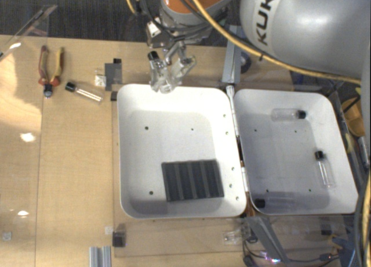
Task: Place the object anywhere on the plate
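A black ribbed plate lies flat in the front half of the left bin. My gripper hangs over that bin's back rim, far behind the plate. Its fingers are shut on a clear vial with a black cap, which stands tilted with the cap uppermost. The vial's lower end is level with the bin's back edge.
In the right bin lie two more clear vials, one at the back and one at the right. On the bench to the left are red-handled pliers, another vial and a black bracket.
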